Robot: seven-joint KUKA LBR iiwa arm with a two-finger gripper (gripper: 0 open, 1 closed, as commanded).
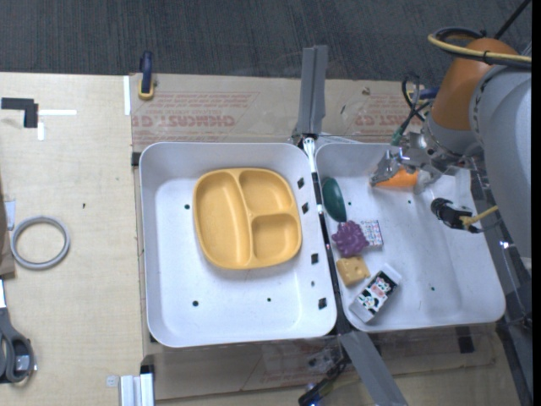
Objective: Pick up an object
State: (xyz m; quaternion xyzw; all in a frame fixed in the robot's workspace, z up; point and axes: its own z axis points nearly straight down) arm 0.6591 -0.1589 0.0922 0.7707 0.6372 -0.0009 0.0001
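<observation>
While the grey arm [507,125] reaches in over the right-hand white bin [439,303], its gripper [397,172] sits low at that bin's far end, and an orange object [404,178] shows right at its tip; whether the jaws are apart or clamped on that orange piece I cannot tell, since the metal parts hide the contact. Taking the right-hand bin as the landmark, a dark green oblong object [335,199] lies along its left wall, just short of the gripper and apart from it. Nearer the front along the same wall rests a purple bumpy object [349,239], touching a small patterned card or packet [371,233] on its right. Just in front of the purple thing sits a tan, sponge-like block [352,269], and beside that, toward the bin's front left corner, lies a small white box with black and red markings [374,295], tilted on the floor of the bin. A black cable end with a yellow sleeve [452,214] hangs over the bin's right part. To the left of this bin stands the second white bin [161,303], which holds a yellow three-compartment plate [248,218]. Farther left still, on the wooden surface [76,142], lies a grey roll of tape [38,242].
</observation>
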